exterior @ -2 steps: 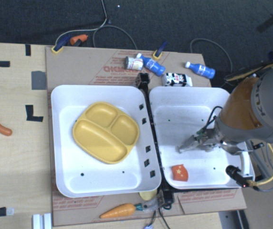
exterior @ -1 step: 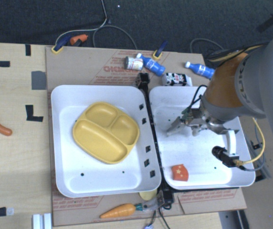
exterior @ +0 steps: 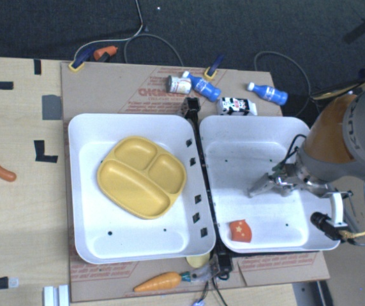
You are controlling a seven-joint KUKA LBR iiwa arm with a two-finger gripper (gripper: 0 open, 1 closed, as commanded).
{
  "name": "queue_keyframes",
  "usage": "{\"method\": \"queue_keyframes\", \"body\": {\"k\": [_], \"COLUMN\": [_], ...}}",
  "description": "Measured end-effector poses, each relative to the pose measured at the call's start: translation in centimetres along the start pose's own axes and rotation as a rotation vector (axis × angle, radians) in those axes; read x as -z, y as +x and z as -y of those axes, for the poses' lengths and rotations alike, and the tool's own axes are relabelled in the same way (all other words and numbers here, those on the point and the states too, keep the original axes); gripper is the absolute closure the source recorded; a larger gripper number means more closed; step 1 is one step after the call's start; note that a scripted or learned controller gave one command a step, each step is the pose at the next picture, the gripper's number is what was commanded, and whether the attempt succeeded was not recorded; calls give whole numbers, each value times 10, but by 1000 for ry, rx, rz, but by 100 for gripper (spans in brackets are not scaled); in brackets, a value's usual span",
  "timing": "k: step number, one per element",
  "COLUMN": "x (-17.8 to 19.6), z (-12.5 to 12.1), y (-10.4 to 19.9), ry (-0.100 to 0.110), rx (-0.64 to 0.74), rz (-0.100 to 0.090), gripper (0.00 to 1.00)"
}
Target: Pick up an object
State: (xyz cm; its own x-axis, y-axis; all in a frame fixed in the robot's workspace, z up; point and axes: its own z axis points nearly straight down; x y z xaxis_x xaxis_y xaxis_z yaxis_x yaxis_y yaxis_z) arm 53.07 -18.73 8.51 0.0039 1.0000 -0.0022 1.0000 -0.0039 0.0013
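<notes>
Red-orange wedge (exterior: 240, 231), the one loose piece in the right bin (exterior: 297, 129), lies near the front wall, apart from the gripper (exterior: 257, 189), which hangs above the bin's middle with its two thin fingers spread open and nothing between them. It looks small and light, probably a stiff plastic toy, though the view is too coarse to be sure; its low, tapered shape may slip, so I would pinch it across the two flatter sides near its thicker end
</notes>
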Motion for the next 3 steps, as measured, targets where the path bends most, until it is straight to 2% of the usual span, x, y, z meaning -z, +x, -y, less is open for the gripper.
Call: {"method": "queue_keyframes", "body": {"k": [1,2,3], "x": [2,23,0], "z": [-53,-107,-87], "y": [74,68,90], "ry": [-6,-4,-3], "rx": [11,7,5], "rz": [0,-1,3], "gripper": [0,0,0]}}
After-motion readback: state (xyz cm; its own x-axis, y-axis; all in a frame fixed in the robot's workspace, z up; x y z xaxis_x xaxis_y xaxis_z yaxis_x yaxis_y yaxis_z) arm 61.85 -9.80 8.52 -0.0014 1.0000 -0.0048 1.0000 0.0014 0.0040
